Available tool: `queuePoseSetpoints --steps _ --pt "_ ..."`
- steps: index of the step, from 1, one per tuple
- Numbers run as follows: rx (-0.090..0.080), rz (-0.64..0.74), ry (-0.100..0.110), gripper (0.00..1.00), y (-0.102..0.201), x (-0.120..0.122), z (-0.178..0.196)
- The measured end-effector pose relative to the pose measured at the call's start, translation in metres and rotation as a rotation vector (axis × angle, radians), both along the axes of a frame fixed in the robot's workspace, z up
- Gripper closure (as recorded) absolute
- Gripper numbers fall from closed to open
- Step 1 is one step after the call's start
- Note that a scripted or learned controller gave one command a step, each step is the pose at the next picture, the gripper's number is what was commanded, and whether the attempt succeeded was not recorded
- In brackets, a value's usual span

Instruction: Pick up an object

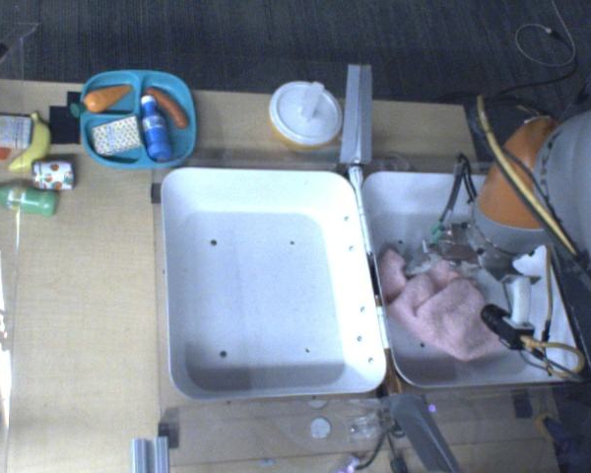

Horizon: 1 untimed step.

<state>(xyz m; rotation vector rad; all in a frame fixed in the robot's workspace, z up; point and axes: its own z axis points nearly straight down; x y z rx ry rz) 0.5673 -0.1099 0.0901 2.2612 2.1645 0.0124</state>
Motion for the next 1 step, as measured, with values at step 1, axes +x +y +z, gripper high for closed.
queuePoseSetpoints --steps 1 --pt "0.001 -0.118 -0.003 0.0 -0.0251 -0.042 0.0003"
